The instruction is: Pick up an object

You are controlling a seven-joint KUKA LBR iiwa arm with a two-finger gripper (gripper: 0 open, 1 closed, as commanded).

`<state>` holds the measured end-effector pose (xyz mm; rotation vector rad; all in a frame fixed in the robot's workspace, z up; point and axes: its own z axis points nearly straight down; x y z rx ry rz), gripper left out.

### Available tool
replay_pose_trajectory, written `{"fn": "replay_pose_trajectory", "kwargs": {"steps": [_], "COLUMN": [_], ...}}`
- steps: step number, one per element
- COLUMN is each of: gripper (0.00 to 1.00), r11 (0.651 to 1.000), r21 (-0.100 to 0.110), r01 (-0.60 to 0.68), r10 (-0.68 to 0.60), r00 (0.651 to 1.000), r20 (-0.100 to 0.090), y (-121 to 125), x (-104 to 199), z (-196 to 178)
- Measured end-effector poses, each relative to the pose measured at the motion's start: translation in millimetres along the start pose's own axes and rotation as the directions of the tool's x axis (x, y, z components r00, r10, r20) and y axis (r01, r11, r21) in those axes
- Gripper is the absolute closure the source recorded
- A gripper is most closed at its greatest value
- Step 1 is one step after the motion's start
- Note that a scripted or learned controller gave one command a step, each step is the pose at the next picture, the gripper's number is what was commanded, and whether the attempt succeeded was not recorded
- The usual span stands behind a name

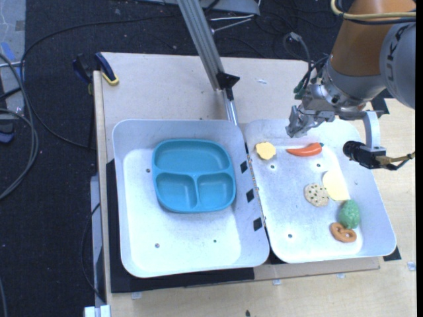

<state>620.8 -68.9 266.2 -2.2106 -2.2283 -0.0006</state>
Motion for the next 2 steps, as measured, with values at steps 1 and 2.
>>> {"fn": "replay_pose_trajectory", "kwargs": {"steps": [1, 2], "gripper": [1.0, 1.0], "r11": [1.0, 1.0], "r21": [0.001, 0.0], "r01": [-0.001, 0.001], "r10": [0.001, -0.001], "r00": [1.0, 1.0], "r20": [0.001, 0.0], "y": [-6, -13], "x": [52, 115], "z": [21, 21]}}
